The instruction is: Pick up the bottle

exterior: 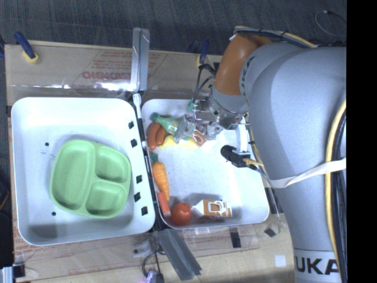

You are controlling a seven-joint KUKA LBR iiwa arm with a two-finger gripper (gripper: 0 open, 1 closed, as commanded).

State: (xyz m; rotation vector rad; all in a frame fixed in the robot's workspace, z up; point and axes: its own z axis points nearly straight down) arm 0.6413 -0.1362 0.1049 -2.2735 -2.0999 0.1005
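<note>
**Friend:** Where is the bottle?

**Me:** I see the bottle (215,208) lying on its side in the right bin (203,171), close to the near wall. It is orange, with a white end and a white label. Nothing is holding it.

**Friend:** What is next to it?

**Me:** A red ball (181,213) sits just to its left, and they look like they touch. A small orange piece (163,201) is by the ball, against the bin's left wall. A carrot (160,178) lies a bit farther back along that same wall.

**Friend:** And the hand?

**Me:** My gripper (197,130) is at the far side of the right bin, well apart from the bottle. It is down among a little pile of toys. I can't tell if it is wide or narrow, because the toys and the metal parts blur together there.

**Friend:** Which toys?

**Me:** A green thing (165,123) is just left of the gripper. An orange thing (154,135) is beside that, and a yellow thing (179,140) is on the near side.

**Friend:** What about the arm?

**Me:** The big grey arm (294,111) comes in from the right, over the bin's right edge. Its orange band (232,63) is at the far end.

**Friend:** And the other bin?

**Me:** The left bin (35,134) has a green plate (91,178) with three parts.
</note>
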